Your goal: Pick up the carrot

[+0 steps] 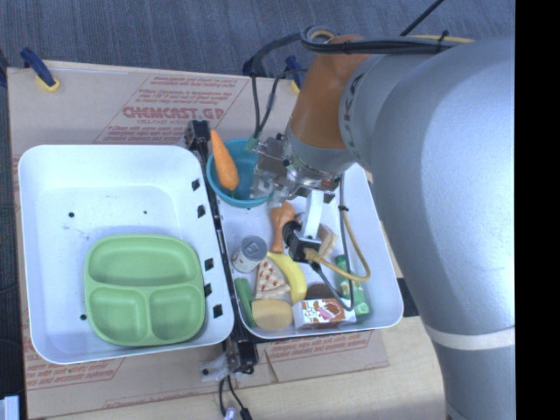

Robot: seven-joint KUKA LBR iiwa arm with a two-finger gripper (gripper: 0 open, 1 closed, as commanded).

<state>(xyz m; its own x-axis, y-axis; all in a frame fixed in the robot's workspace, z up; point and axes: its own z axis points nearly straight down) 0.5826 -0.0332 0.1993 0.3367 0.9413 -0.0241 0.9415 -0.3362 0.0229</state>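
Near carrot (224,162), cardboard (80,94) printed "CHEMCAST GP"

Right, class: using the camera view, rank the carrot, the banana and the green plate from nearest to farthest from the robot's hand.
1. Carrot, lying in the blue bowl right beside the hand.
2. Banana, further down the view in the same bin.
3. Green plate, across in the other bin.
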